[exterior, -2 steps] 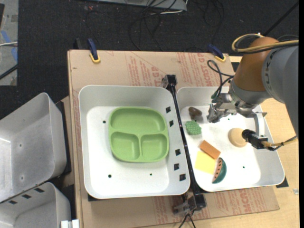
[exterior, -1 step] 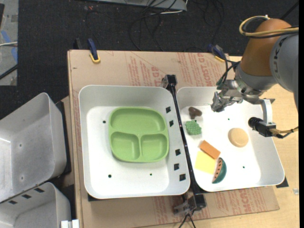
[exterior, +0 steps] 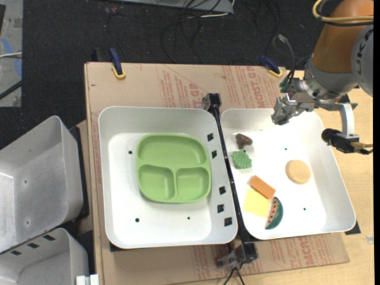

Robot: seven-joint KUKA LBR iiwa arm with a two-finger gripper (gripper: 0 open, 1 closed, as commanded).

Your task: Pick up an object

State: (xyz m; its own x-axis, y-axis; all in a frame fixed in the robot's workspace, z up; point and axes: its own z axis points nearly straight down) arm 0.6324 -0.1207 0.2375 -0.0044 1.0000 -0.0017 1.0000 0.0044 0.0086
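Nearest the camera, in the right bin (exterior: 332,218), a watermelon slice (exterior: 274,213) lies touching a yellow block (exterior: 256,204), and an orange block (exterior: 262,187) rests on the yellow one's far corner. These three crowd each other, so fingers coming down there would likely nudge a neighbour. They look like light, rigid toy pieces with smooth faces that could slip if pinched on a slant.

A little farther and to the right, a round tan disc (exterior: 298,171) sits alone on bare white floor, apart from everything else. It seems the easiest pick: probably light and stiff, with open room all around, best taken across its width from straight above. Farther still, near the divider between the bins, a small green knobbly piece (exterior: 241,159) and a brown lump (exterior: 243,139) lie close together; the bin wall beside them leaves little space for a finger on that side.

The left bin (exterior: 119,218) holds a green sectioned plate (exterior: 174,167), broad and shallow, awkward to pinch except at its rim.

At the far side, the gripper (exterior: 282,115) hangs over the right bin's back corner, close to the rim, with nothing held. Whether its fingers are apart or together I cannot tell. The desk (exterior: 154,79) beyond is bare cardboard.
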